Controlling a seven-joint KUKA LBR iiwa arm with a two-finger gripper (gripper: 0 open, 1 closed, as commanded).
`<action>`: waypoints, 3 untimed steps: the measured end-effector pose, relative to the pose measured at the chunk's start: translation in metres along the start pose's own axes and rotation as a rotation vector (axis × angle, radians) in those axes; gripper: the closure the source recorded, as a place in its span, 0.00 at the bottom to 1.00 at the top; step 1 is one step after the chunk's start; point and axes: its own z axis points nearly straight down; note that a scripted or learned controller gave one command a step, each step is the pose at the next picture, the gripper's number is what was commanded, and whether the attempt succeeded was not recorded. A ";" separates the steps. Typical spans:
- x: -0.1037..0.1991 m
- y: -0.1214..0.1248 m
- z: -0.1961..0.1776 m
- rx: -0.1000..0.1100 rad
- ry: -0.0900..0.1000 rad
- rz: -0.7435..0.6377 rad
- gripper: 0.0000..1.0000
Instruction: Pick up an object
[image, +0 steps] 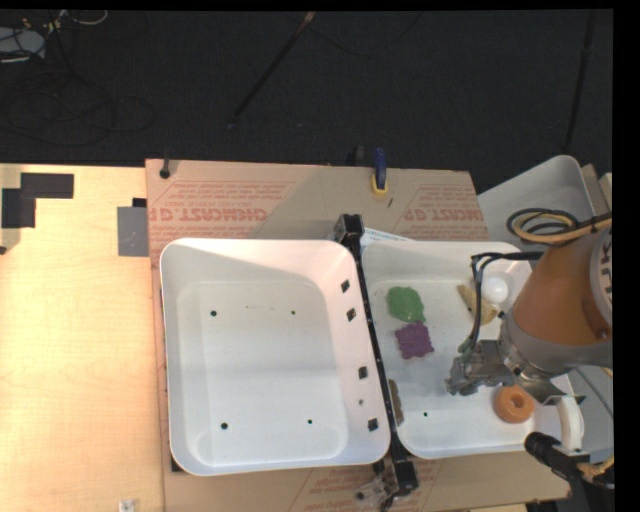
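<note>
Hanging over the right bin (440, 440), arm reaching in low; the left bin (260, 350) alongside lies bare and white. My jaws (468, 378) sit down near the bin floor; open or closed, cannot tell from here, and nothing seen gripped. Candidates, big to small: green lump (405, 303), purple piece (413, 341) just below it, orange ring (515, 404) beside me. Judgement: nothing lifted yet; the grasp and raise remain.
</note>
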 end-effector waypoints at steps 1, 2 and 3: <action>-0.001 0.000 -0.009 0.001 0.000 0.001 1.00; -0.002 -0.001 -0.019 0.003 0.000 0.004 1.00; -0.003 -0.001 -0.028 0.004 0.001 0.005 1.00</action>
